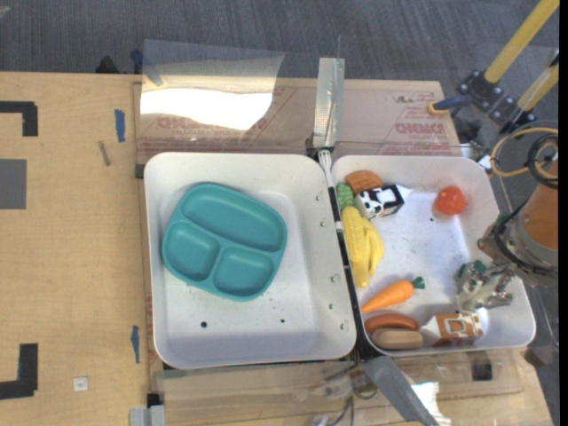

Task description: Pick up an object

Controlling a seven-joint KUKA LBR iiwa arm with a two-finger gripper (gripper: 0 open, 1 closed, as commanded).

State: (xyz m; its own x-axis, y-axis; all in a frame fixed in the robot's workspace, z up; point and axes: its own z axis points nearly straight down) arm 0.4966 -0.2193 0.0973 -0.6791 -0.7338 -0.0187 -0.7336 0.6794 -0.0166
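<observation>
1. Right now I'm seeing the hot dog (394, 330) and a small orange-and-white toy (456, 327) lying along the near wall of the right bin (417, 238).
2. I'm watching the gripper (485, 282) hovering over that bin's right side, just above the toy; I can't tell how far its fingers are parted, and I see nothing held.
3. Carrot (389, 296) and corn (362, 242) are sitting mid-bin.
4. Tomato (450, 201) and a black-and-white toy (382, 201) are lying at the far end.
5. Teal plate (224, 240) is sitting in the left bin (177, 327).
</observation>
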